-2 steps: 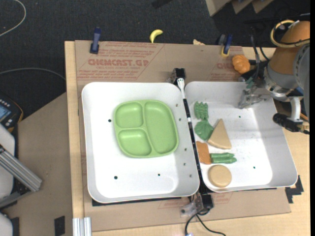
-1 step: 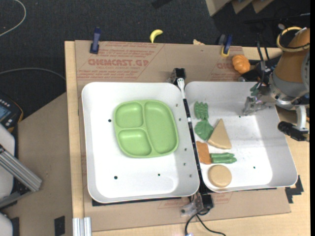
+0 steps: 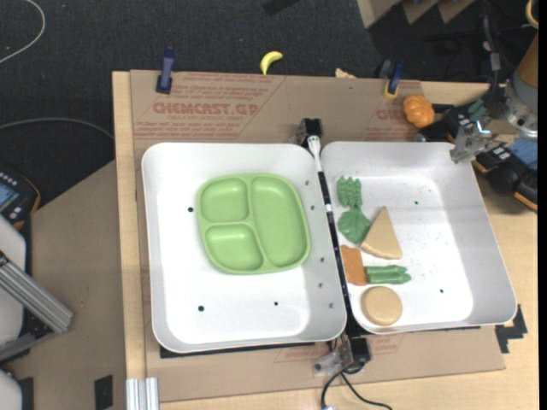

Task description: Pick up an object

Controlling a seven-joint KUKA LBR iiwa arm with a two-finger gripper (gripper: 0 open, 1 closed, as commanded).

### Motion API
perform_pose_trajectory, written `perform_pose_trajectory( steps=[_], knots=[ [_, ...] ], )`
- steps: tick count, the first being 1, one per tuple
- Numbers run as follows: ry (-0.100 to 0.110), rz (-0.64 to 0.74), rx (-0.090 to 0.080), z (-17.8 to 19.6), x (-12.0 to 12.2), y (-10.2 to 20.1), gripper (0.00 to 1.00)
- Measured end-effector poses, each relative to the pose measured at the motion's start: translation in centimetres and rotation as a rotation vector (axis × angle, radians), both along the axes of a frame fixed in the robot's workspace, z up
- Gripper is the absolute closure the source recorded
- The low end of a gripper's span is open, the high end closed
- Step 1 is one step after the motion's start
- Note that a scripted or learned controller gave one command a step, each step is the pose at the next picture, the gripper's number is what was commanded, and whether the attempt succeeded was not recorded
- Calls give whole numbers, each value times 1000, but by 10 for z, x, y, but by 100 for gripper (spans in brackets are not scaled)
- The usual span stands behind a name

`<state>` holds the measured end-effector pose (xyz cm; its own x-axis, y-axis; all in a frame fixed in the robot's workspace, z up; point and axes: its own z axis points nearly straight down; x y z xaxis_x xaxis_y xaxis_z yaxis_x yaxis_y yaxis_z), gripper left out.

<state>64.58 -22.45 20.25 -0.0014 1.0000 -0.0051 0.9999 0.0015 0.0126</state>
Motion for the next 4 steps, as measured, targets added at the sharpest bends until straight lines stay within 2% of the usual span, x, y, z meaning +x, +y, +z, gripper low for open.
perform_pose_trajectory(
  steps=[1, 2, 3, 4],
  knots=[
    [23, 6, 12, -104, -13, 99, 100],
    [4, -6, -2, -64, 22, 19, 100],
    [19, 3, 9, -121, 20, 77, 100],
    [8, -7, 0, -117, 20, -5, 100]
  ],
)
